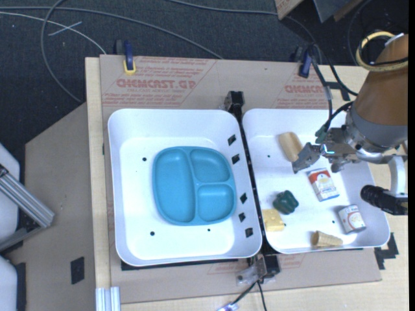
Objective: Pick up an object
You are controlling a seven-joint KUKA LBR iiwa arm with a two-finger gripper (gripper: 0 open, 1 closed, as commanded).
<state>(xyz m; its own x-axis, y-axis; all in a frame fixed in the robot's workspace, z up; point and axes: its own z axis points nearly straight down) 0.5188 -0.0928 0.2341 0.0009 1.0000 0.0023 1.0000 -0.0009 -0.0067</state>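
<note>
Jaws (319, 159) spread, above red-white carton (323, 184)

Two white bins (123, 173) (259, 135) sit side by side. One blue divided plate (193, 185) is here, plus six small items: three yellowish pieces (291, 144) (273, 221) (327, 240), one green lump (285, 202), two little packets (322, 184) (351, 218).

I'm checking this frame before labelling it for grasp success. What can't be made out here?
- Gripper, camera view: whether anything sits between its fingers is too small and blurred to tell.
- Small red-and-white carton: print too small to read.
- Small box near the right bin's lower right corner: label too small to read.
- Arm: cut off by the right edge.
- Dark green object: too small to identify.
</note>
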